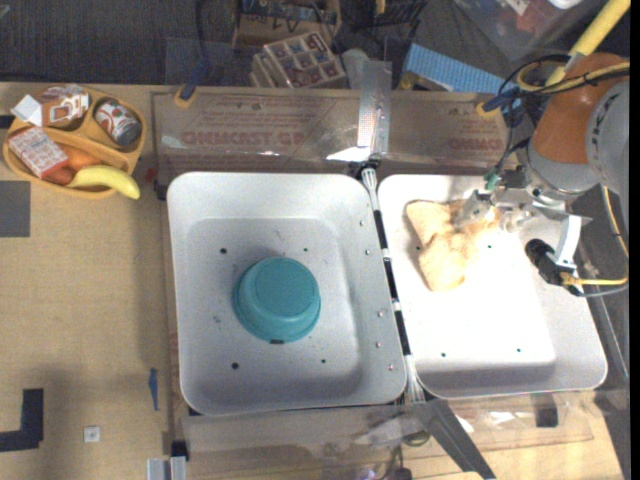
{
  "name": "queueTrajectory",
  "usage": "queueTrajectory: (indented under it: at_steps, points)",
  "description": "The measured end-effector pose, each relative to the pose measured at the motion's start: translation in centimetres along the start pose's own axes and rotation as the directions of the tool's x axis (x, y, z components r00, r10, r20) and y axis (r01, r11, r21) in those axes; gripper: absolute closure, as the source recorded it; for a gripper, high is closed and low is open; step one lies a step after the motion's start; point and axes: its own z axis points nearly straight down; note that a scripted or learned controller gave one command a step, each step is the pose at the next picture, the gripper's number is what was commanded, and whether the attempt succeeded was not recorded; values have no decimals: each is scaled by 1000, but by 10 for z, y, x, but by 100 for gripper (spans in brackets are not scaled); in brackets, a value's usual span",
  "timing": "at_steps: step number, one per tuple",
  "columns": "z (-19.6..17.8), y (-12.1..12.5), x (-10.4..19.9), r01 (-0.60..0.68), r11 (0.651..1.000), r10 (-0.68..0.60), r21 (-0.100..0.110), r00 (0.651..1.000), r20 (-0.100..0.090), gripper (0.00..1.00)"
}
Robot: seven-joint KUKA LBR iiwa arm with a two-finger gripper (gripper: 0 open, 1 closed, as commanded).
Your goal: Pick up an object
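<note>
In the left bin, near the middle of its floor: a teal bowl, round, apparently upside down, well apart from the arm

In the right bin, close to the far left corner and just beside the wall shared with the left bin: a pale tan lump, soft-looking and crumpled, perhaps cloth or a plush thing, too blurred to name. Long axis running from the far edge toward the near edge, leaning a little rightward, broader at the far end

At that lump's far right shoulder: the gripper, overlapping its edge, reaching in from the right edge of the bin. Lump lying leftward and nearward of it. Grasp state hidden by blur and cabling, so cannot tell whether wide, narrow or closed on anything

Probably the nearer and likelier target, judged by position alone
</note>
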Motion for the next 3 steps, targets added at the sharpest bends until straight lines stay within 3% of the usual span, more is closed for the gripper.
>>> queueTrajectory:
  at_steps: [1, 3]
  points:
    - [0, 13, 42, 330, 944, -330, 4, 944, 2, 0]
    - [1, 13, 30, 365, 931, -365, 7, 931, -7, 0]
